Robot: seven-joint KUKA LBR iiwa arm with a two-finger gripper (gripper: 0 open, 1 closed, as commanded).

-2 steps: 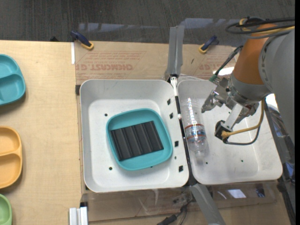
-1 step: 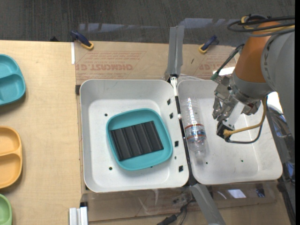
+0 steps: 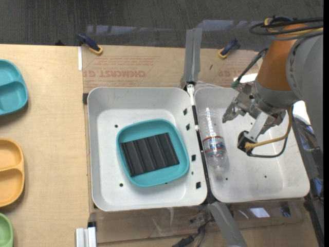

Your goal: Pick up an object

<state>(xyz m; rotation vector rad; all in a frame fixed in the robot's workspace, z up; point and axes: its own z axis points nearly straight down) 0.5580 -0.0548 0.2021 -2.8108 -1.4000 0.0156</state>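
— Camera view from up high: see the pincer [image 3: 234, 129] over the right bin [image 3: 288, 181]? Its two fingers are spread wide, and nothing sits between them.

— So it holds nothing?

— Nothing. I think it is at the reaching step, getting ready to grab. The lift has not begun.

— What can it grab?

— The clear plastic bottle [image 3: 213, 140]. It lies flat on the bin floor, just beside the pincer, on the side away from the arm [image 3: 277, 71]. It runs along the bin's wall, next to the other bin.

— And that blue thing?

— That is a teal tray [image 3: 152, 153] with a dark ribbed insert [image 3: 149, 154]. It rests in the left bin [image 3: 103, 138], well apart from the pincer, past the bottle. Too far for this go, I think.

— What does the next move need?

— My guess: the pincer has to slide over a little toward the bottle, until one finger is on each side of it. Then it goes down and squeezes.

— Could it go wrong?

— Maybe. The bottle is round and smooth, so it may roll or slip out. It also lies close to the wall, so one finger has little room there.
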